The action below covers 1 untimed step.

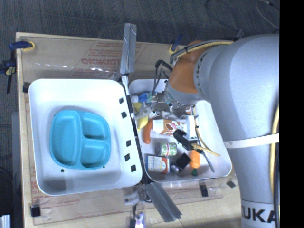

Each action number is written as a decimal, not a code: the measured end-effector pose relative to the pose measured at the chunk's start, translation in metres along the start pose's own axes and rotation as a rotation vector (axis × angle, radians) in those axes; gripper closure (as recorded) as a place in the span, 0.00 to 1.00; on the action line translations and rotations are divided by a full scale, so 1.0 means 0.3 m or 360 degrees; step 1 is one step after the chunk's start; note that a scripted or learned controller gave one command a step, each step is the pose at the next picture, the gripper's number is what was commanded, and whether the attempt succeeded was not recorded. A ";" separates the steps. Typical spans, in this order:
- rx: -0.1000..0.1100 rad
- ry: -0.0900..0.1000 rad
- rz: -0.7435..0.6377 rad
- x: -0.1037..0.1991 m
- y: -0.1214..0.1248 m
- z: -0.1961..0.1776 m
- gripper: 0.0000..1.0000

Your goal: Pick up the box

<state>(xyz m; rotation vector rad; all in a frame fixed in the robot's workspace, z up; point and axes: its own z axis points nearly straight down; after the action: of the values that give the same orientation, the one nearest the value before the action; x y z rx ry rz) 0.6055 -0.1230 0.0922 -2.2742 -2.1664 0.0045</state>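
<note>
A white and orange box (175, 126) lies flat in the middle of the right bin (219, 148). A smaller box with a red and white label (157, 164) lies near that bin's front edge. My gripper (160, 107) reaches down into the back of the right bin, just behind the white and orange box and next to a yellow item (141, 120). The wrist with its orange band (183, 77) hides the bin's back part. I see nothing held in the gripper.
The right bin also holds an orange sausage-shaped toy (147, 131), a green can (167, 149), a black object (181, 163) and an orange piece (195, 158). A blue divided plate (80, 139) lies in the left bin (42, 96). The grey arm covers the right side.
</note>
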 end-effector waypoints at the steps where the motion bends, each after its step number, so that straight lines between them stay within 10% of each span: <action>1: 0.0005 0.0002 0.0171 -0.015 -0.156 0.006 0.00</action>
<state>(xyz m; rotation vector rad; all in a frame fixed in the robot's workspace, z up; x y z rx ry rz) 0.5587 -0.1250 0.0906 -2.3852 -2.0391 0.0063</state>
